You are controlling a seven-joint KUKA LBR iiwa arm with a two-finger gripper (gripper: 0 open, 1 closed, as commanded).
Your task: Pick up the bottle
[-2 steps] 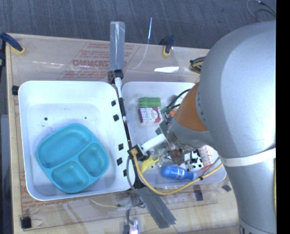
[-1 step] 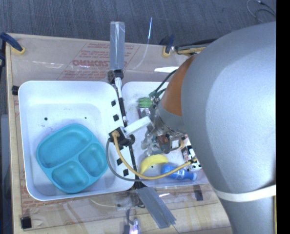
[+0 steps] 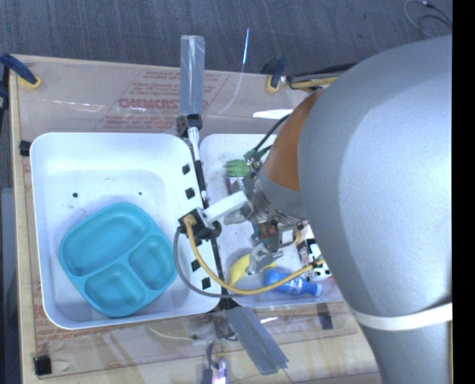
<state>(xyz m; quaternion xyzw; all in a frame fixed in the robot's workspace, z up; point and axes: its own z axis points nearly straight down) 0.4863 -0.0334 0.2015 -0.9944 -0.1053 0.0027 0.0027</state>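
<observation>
Low in the right bin (image 3: 221, 146), the gripper (image 3: 263, 256) is being held just above the bin floor, and whether it is apart or together cannot be told. Just beside it, the blue bottle (image 3: 292, 281) is lying on its side near the front wall, next to a yellow object (image 3: 239, 269). A blue divided tray (image 3: 117, 258) is being borne by the left bin (image 3: 45, 166).

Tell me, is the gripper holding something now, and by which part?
It cannot be told: the gripper hangs low in the right bin near the blue bottle, with nothing visibly between its fingers.
</observation>
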